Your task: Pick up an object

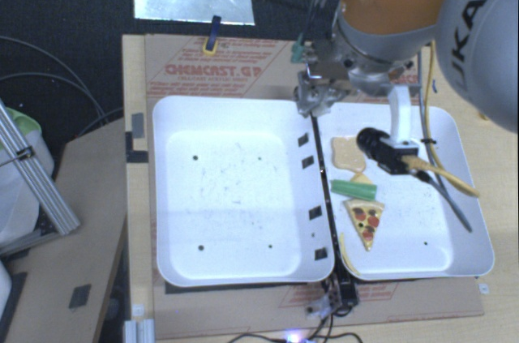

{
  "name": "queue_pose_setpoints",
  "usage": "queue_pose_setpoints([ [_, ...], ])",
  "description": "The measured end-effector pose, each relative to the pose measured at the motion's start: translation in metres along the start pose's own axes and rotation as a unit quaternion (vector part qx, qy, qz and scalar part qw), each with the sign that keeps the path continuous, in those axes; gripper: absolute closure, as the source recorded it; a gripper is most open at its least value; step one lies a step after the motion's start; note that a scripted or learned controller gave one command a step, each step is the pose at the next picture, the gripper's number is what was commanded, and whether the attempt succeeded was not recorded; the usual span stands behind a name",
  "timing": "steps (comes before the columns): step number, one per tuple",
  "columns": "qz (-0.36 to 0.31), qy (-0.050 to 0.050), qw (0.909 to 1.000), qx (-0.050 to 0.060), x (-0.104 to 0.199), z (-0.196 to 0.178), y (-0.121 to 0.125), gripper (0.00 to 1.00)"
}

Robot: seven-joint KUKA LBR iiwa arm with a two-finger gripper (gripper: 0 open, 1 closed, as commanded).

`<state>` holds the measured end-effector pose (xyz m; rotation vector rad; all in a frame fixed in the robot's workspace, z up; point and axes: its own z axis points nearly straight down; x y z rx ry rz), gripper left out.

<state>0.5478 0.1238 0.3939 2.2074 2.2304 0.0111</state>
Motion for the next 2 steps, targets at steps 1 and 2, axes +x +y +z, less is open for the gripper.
queue_pose_setpoints([
  [1, 0.000, 0.000, 1.0000, 0.000, 0.078, -0.017, 0.042, 1.00],
  [2, 0.004, -0.003, 0.9999, 0.009, 0.091, 0.186, 0.086, 1.00],
])
